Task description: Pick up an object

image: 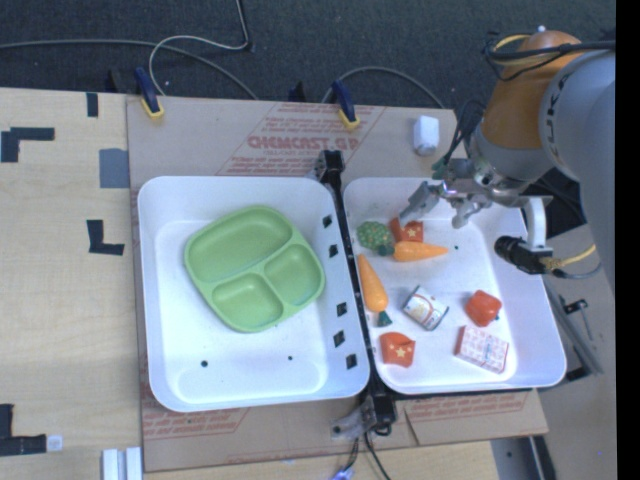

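Observation:
My gripper [440, 208] hangs open over the back of the right bin [530, 368], its two fingers spread apart with nothing between them. Just below and left of it lie a green broccoli piece [375, 235], a small red piece [411, 231] and an orange carrot [421, 252]. A second carrot [373, 285] lies along the bin's left wall. Further forward are a small silver can [426, 308], a red tomato-like piece [483, 307], a red block with a star [398, 349] and a pink patterned packet [482, 349].
The left bin [170, 368] holds a green divided plate [255, 266]. A black divider with clips [345, 268] runs between the bins. A small white object [426, 133] sits on the cardboard behind the right bin. Cables trail across the dark floor at the back.

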